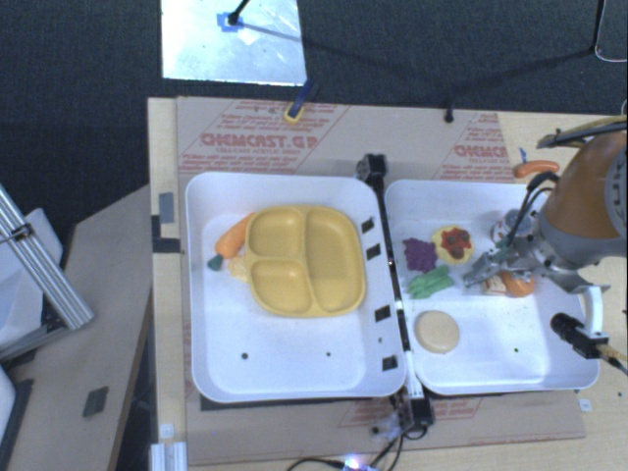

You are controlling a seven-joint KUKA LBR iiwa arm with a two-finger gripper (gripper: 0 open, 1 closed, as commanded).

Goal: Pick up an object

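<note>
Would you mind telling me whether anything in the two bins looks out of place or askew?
One thing: the yellow divided plate in the left bin lies partly over the toy carrot, whose lower end is tucked under the plate's rim. The toy foods in the right bin lie loose and separate.

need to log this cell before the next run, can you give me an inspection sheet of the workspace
surface: bench with printed sheet, bearing the left bin and right bin side by side
job's things: in the right bin a purple piece, a red and yellow piece, a green piece, a tan disc and an orange piece partly under the gripper
clutter: yellow divided plate in the left bin, a carrot against its left edge
grippers: gripper low over the right bin near the green piece; grasp unclear
cables: dark cables across the floor beyond the bench, more at the front edge
surroundings: silver panel on dark carpet, metal frame at left
</note>
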